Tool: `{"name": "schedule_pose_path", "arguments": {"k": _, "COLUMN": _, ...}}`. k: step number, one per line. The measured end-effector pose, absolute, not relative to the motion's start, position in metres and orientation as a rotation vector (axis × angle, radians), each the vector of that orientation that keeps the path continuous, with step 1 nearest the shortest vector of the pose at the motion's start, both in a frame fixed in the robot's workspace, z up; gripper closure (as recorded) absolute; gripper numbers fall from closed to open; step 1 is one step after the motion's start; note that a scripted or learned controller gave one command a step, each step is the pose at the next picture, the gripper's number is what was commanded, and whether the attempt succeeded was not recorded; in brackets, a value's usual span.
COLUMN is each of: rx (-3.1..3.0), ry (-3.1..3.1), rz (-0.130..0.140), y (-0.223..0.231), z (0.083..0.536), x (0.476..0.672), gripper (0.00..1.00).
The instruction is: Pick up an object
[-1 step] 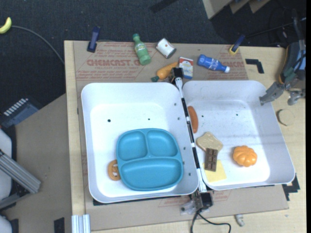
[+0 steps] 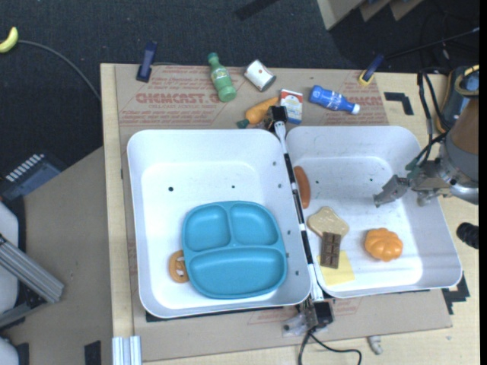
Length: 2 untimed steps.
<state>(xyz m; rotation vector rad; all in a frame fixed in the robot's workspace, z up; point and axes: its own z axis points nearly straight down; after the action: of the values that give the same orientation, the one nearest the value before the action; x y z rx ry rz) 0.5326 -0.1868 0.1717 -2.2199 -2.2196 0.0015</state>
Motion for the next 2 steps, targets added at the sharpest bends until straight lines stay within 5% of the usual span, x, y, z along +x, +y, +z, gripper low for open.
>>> {"name": "schedule_pose_path", "arguments": {"k": 1, "rx": -2.221, "ry": -2.220, "rz": 0.000, "y": -0.172, "z": 0.084, "x": 0.493, "gripper": 0.00}}
{"name": "schedule_pose_path", "arguments": {"k": 2, "rx": -2.221, "ry": -2.219, "rz": 0.001, "y": -0.177, "z": 0.084, "x": 0.479, "gripper": 0.00}}
